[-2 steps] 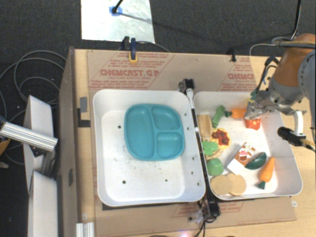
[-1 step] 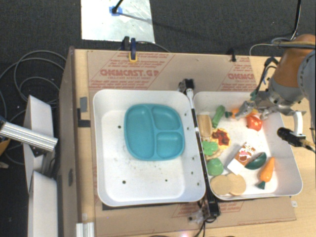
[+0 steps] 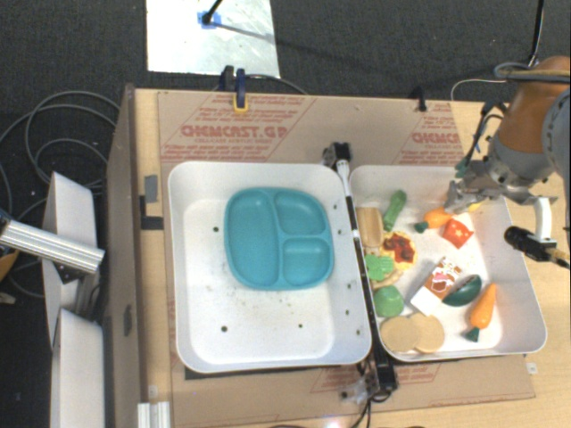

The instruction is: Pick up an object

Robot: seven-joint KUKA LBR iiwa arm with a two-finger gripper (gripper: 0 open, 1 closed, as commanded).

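hand (image 3: 460, 196) over right bin (image 3: 526, 315), grip state unreadable | toys crowded near orange piece (image 3: 437, 218) | risk: glancing miss, neighbours nudged

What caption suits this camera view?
KUKA gripper hovers over the toy-food-filled right bin, near a red block; left bin holds a teal tray.

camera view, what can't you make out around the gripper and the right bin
- Gripper: too small and blurred against the right bin's far rim to tell its state or whether it holds anything.
- Arm: cut off by the right edge.
- Toy food under the white card: partly covered.
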